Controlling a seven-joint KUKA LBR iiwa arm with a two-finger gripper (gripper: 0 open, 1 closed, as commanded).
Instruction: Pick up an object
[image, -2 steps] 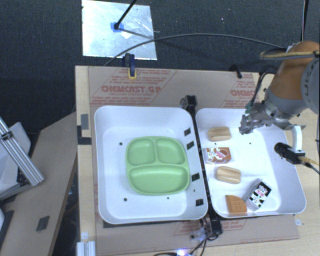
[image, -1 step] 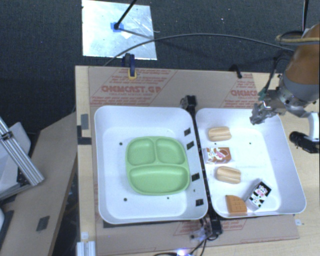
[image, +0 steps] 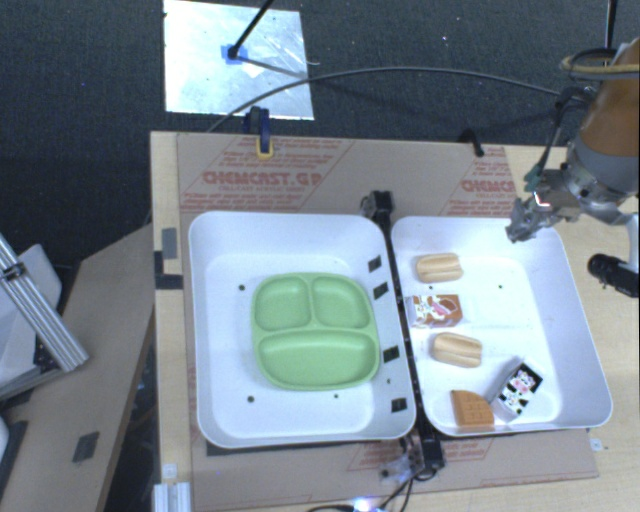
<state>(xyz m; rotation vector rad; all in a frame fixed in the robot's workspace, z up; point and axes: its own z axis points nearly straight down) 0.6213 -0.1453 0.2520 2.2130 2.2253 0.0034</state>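
The right bin (image: 560, 300) holds several small items: a tan bread roll (image: 438, 267) at the back, a red and white packet (image: 436, 310) below it, a second bread roll (image: 457, 349), an orange cracker (image: 471, 409) at the front, and a black and white carton (image: 516, 389) beside it. My gripper (image: 524, 224) hangs over the bin's far right corner, above and to the right of the rear roll, with nothing seen in it.
The left bin (image: 220, 300) holds a green divided plate (image: 314, 330). A black clip strip runs along the seam between the bins (image: 392, 300). A foil sheet (image: 238, 60) lies on the dark floor behind the bench.
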